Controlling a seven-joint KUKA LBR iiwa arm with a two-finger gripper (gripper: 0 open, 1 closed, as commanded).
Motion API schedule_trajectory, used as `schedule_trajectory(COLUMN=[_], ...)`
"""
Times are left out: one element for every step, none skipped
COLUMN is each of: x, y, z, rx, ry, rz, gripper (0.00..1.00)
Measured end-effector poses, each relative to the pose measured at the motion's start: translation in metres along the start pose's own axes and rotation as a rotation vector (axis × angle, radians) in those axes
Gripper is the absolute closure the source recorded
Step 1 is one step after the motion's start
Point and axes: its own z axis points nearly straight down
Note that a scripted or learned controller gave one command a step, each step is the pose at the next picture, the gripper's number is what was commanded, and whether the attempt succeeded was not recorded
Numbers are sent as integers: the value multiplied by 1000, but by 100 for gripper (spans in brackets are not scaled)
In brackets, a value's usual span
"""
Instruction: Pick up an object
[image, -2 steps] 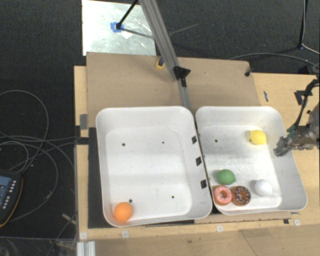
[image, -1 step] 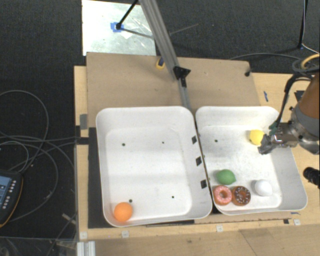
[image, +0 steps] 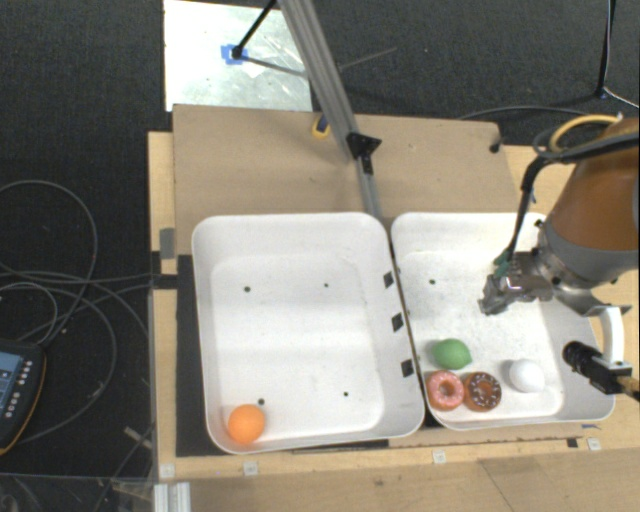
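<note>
Nearest me, along the front of the right bin (image: 420, 245), I see a pink donut (image: 445, 391), a chocolate donut (image: 483, 391) and a white ball (image: 526, 376) in a row, a green ball (image: 452, 353) just behind them. An orange ball (image: 245, 424) sits in the left bin (image: 290, 240), front corner. Farther back, the gripper (image: 497, 297) hovers above the right bin floor, apart from every object; I cannot tell how its jaws stand. Nothing looks picked yet, so I judge the whole grasp remains.
</note>
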Motion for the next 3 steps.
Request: schedule_trajectory(x=[59, 110, 161], y=[8, -2, -6], z=[-4, -11, -18], rx=[-1, 0, -1], ry=[0, 1, 0], rz=[-2, -1, -1], gripper=[100, 100, 100])
